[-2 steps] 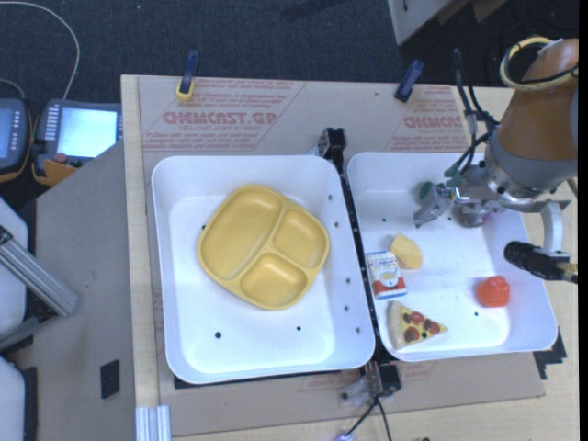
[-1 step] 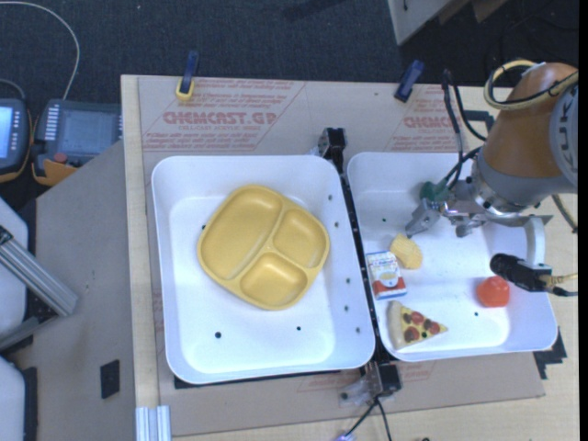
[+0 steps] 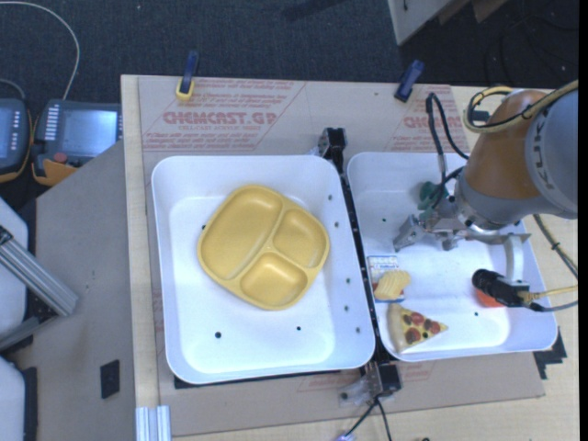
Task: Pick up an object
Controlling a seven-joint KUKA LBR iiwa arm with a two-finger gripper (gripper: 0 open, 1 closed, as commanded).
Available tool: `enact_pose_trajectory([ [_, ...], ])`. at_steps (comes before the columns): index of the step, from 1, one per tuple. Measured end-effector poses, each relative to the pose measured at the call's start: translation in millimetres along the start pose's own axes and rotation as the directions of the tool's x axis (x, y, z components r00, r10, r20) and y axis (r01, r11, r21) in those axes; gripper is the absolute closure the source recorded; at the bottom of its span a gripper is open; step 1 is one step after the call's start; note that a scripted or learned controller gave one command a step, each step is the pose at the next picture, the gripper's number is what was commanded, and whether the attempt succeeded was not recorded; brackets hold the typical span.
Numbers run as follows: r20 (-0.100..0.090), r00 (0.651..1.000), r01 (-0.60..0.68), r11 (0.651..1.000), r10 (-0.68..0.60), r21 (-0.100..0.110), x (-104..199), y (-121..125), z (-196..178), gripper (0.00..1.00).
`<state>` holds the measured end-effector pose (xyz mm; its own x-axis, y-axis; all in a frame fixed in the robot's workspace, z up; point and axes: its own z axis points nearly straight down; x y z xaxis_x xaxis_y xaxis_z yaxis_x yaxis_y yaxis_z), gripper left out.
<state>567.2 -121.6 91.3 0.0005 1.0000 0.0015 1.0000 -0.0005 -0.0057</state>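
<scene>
My gripper (image 3: 412, 234) hangs low over the middle of the right bin (image 3: 478, 340), pointing left. Nothing shows in its grasp. A small green thing (image 3: 428, 192) lies just behind it, partly hidden by the wrist. In front and to the left lie a small white packet (image 3: 382, 265) and a yellow ridged piece (image 3: 392, 286), close together. A toy pizza slice (image 3: 415, 325) rests near the bin's front edge. A bit of red-orange (image 3: 488, 299) peeks out near the right wall.
The left bin (image 3: 184, 338) holds a yellow divided plate (image 3: 265, 245) in its middle. A black divider (image 3: 354, 246) runs between the bins. The arm's grey and orange body (image 3: 514, 163) covers the right bin's back right corner.
</scene>
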Motion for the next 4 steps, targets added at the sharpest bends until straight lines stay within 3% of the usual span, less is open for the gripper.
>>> enact_pose_trajectory([
  [1,0.002,1.000,-0.001,1.000,0.001,-0.007,-0.3,1.5,-13.4,1.00],
  [2,0.003,1.000,0.002,1.000,-0.002,-0.012,3.3,4.2,-57.1,1.00],
  [4,0.003,1.000,0.002,1.000,-0.002,-0.015,10.0,-3.6,-180.1,1.00],
])
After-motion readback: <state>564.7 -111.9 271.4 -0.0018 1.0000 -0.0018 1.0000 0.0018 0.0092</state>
